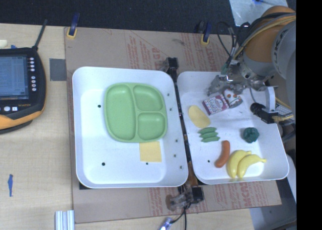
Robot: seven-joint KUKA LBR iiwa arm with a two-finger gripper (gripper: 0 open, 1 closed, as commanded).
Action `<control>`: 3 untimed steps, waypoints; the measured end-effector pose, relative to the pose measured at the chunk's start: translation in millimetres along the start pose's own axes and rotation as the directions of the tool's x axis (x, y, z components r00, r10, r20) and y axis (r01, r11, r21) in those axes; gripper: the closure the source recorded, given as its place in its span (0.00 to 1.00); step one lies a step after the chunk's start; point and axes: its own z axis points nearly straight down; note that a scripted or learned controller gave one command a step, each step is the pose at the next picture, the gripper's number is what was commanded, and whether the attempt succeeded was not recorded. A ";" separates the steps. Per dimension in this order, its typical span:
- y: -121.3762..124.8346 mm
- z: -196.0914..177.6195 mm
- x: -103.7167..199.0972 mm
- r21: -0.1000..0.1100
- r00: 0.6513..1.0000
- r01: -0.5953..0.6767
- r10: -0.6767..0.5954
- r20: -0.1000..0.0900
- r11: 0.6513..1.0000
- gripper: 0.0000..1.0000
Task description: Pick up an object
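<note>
1. Objects for picking are lying in the right bin (282,171), which is sitting beside the left bin (85,168); I am seeing the left one holding a green divided plate (135,111) with a yellow square (151,151) just below it.
2. I am watching the arm (266,37) reaching in from the right over the right bin's far corner; the gripper (225,84) is hanging above a small snack packet (220,102); I cannot tell how its pincer is standing.
3. I am noting bananas (243,163) near the front edge; a sausage (222,154) just beside them; a yellow lemon-like piece (198,116); green pea pods (208,134) below it; a dark green lump (250,134) apart to the right.
</note>
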 end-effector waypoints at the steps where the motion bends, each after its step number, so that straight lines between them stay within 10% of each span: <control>1: -0.6 16.3 -35.0 -0.002 1.000 -0.002 0.002 -0.003 1.000 0.00; 2: -56.1 -64.4 -19.2 0.007 1.000 -0.003 0.003 -0.007 1.000 0.00; 3: -61.8 -37.2 -61.2 0.011 1.000 -0.002 0.002 -0.007 1.000 0.00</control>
